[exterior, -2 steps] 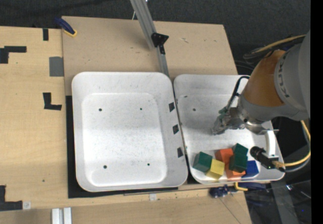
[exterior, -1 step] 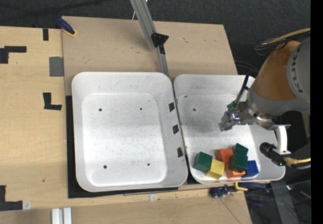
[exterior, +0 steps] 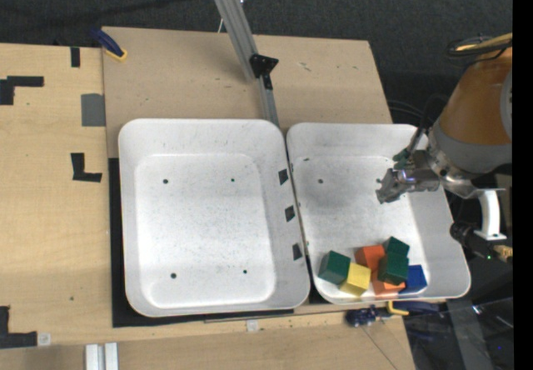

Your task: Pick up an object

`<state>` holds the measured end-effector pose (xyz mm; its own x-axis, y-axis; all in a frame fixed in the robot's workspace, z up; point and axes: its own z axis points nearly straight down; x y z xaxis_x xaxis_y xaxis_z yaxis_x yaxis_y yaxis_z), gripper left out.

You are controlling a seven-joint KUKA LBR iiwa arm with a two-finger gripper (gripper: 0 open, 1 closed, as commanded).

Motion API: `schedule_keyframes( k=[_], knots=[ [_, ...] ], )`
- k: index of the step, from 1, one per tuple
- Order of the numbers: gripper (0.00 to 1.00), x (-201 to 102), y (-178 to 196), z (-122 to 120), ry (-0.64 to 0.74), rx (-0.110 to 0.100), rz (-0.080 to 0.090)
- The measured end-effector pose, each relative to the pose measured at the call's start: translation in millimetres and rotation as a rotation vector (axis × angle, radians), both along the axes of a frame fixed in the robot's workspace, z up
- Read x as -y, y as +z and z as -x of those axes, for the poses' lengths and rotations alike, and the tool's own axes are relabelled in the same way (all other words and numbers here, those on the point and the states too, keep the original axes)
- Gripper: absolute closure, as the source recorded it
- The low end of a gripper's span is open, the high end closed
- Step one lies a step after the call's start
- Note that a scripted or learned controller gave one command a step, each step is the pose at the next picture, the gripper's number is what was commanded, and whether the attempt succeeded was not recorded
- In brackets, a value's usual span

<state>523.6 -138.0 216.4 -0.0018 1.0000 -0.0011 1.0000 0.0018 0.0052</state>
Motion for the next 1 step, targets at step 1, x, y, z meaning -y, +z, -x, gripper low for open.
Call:
schedule_keyframes(
  k=[1],
  knots=[
    [1.00,-0.6,1.5,-0.2,-0.001,-0.006,-0.001]
  ],
)
